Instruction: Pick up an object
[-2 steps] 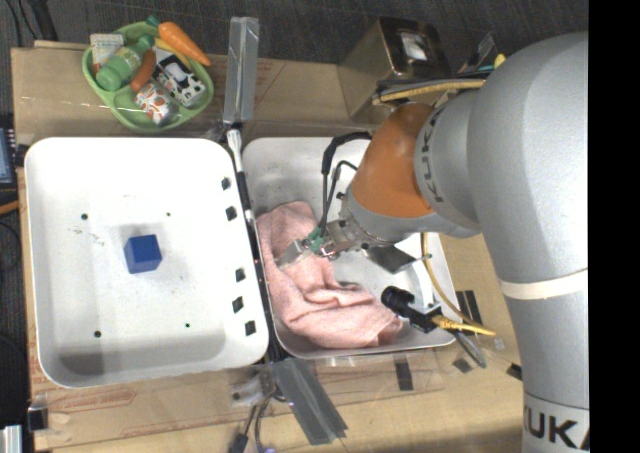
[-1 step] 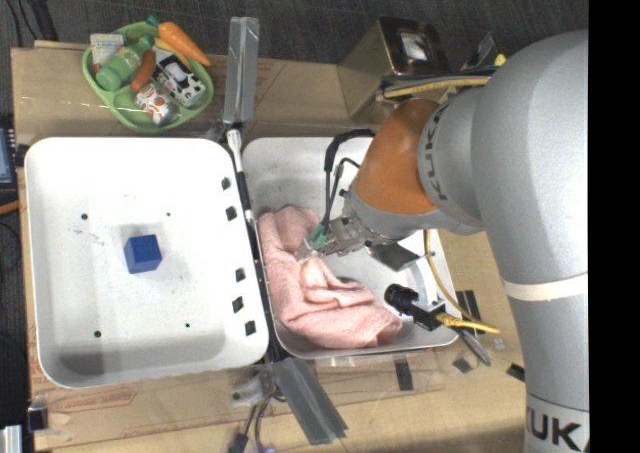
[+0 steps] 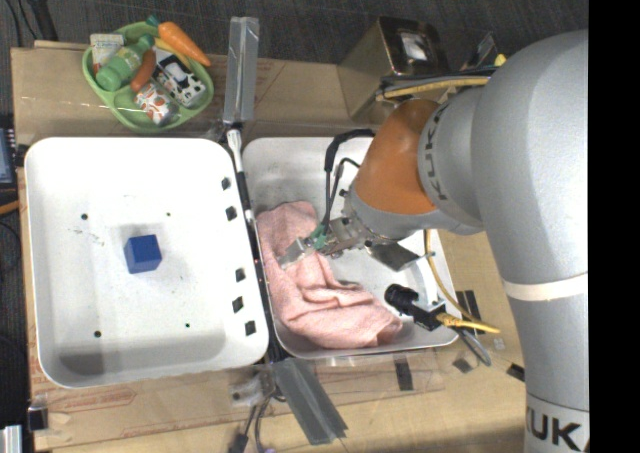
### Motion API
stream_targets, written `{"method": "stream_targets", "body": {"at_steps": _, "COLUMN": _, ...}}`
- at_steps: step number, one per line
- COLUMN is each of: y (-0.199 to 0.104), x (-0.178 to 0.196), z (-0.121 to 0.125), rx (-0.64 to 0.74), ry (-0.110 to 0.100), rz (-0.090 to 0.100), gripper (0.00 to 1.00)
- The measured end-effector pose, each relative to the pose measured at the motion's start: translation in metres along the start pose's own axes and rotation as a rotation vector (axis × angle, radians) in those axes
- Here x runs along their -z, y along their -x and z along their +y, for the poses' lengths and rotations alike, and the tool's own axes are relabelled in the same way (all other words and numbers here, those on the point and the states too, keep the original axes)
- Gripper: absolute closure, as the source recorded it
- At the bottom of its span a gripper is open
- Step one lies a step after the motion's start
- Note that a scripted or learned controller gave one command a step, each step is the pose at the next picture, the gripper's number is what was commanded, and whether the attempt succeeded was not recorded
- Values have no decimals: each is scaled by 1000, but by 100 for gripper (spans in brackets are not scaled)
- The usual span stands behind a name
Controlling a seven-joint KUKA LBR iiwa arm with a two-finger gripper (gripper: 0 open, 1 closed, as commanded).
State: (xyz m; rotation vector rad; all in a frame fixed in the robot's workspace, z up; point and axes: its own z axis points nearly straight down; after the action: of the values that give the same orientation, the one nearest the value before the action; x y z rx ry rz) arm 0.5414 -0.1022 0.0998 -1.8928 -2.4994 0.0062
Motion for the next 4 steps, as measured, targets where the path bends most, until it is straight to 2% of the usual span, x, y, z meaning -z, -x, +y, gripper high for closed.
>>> {"method": "stream_targets", "body": {"at_steps": 1, "y": 0, "x": 9, "z": 0, "rx": 3, "ry": -3, "rz": 1, "gripper": 100}}
{"method": "stream_targets", "body": {"at_steps": 2, "y": 0, "x": 9, "z": 0, "rx": 3, "ry": -3, "rz": 1, "gripper": 0}}
{"method": "stream_targets", "body": {"at_steps": 3, "y": 23, "x": -8, "z": 81, "rx": -65, "ry": 4, "rz": -2, "gripper": 0}}
{"method": "stream_targets", "body": {"at_steps": 4, "y": 24, "x": -9, "z": 29, "rx": 31, "ry": 3, "rz": 0, "gripper": 0}}
